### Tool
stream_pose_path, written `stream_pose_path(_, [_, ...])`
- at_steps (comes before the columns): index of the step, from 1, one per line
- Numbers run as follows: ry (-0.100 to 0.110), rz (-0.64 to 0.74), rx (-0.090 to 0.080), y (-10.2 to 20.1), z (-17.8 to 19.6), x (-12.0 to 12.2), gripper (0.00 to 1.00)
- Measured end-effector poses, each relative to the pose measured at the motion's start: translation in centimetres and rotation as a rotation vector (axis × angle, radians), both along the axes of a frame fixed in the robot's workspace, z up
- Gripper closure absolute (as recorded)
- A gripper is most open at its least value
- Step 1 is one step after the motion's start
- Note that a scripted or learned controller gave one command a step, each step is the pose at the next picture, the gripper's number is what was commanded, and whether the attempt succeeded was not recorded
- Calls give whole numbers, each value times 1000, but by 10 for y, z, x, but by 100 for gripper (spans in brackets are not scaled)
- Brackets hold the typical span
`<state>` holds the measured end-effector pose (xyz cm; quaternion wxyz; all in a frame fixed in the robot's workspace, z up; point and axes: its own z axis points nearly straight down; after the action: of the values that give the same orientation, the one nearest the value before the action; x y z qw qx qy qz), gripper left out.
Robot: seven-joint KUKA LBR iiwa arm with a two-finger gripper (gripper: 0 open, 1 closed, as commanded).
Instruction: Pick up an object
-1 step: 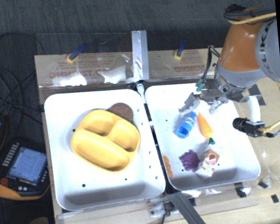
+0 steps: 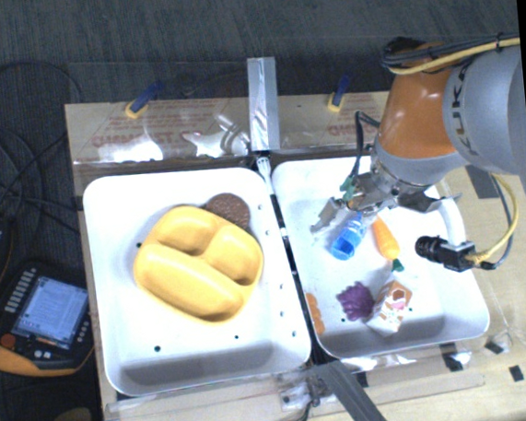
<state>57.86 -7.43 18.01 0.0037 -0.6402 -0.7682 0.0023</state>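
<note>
2 white bins (image 2: 120, 357) of smooth, slightly glossy plastic. Large yellow object (image 2: 198, 260): smooth, softly shiny. Blue object (image 2: 346, 241): glossy plastic. Purple object (image 2: 354, 301): matt, knobbly. Arm (image 2: 475, 110): smooth grey casing, glossy orange band. Bench (image 2: 180, 120): matt board.

Two handheld control pendants (image 2: 34, 315) lie left of the surface (image 2: 172, 130); black cables (image 2: 23, 117) loop nearby, perhaps joined to them.
</note>
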Motion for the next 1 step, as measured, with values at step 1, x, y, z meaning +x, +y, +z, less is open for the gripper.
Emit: stream_pose_path(1, [1,-114,-1,-51,-71,-41,0])
